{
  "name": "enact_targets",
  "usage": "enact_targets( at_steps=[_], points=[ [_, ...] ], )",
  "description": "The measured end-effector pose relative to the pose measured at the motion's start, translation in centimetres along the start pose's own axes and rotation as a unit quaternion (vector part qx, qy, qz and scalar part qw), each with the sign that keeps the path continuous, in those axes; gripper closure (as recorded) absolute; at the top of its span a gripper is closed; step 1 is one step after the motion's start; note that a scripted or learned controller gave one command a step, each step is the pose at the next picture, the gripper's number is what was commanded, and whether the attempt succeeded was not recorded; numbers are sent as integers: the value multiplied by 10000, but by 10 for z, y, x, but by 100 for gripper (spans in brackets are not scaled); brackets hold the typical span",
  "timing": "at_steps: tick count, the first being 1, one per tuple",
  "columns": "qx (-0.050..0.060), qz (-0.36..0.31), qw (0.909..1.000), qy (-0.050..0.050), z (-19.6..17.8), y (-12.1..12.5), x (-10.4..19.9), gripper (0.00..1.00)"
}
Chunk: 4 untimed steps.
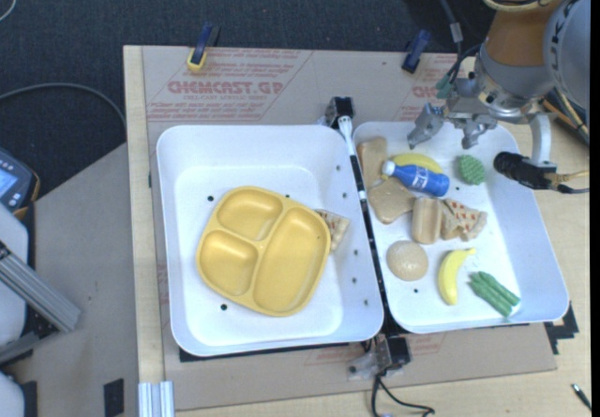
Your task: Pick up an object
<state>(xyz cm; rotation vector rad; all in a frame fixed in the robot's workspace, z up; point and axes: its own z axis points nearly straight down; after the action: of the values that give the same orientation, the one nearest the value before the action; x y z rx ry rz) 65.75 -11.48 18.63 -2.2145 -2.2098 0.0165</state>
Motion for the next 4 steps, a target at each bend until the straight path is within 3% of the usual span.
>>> enact_targets(
  at_steps=[1, 3, 4],
  points=[
    [-78, -10, 10000, -8, -10, 3, 0, 0],
    [-100, -16, 9999, -13, 101, 7, -3, 0],
    [-121, -14, 9999, -15, 88, 8, -3, 100]
  ],
)
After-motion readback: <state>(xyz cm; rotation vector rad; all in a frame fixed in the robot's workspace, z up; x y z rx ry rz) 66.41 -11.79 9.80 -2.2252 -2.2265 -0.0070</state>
